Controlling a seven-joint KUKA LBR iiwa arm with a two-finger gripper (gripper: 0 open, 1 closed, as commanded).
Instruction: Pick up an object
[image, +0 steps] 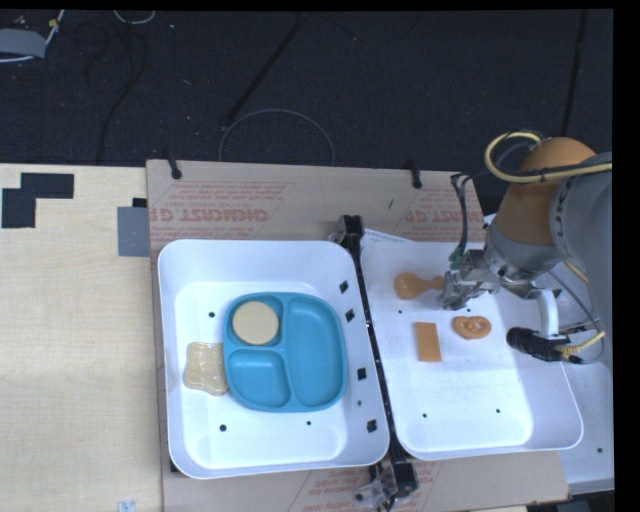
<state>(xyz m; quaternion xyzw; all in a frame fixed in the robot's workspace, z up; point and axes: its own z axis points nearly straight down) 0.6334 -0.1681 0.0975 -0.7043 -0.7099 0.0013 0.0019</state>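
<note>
Nearest the camera, the near rims of two white bins run side by side: the left bin (185, 420) and the right bin (500, 420).

Three small tan pieces lie in the right bin: a flat rectangular slab (428, 342) near the middle, a round pretzel-like piece (471, 326) just to its right, and a rounded lump with a stem (412, 287) farther back. All look like light, stiff toy food, smooth and probably a little slippery. The slab lies flat and apart from the others, so a pinch across its narrow width seems the surest hold. The pretzel piece is low and would likely need its outer edges caught.

Down in the right bin's far part, the gripper (458, 291) sits just right of the lump; whether its claw is apart or together cannot be told, and nothing visibly sits between its fingers.

One blue divided tray (300, 370) rests in the left bin, with one round tan disc (254, 322) in its far-left compartment. One pale waffle-like piece (205, 368) lies touching the tray's left edge.
</note>
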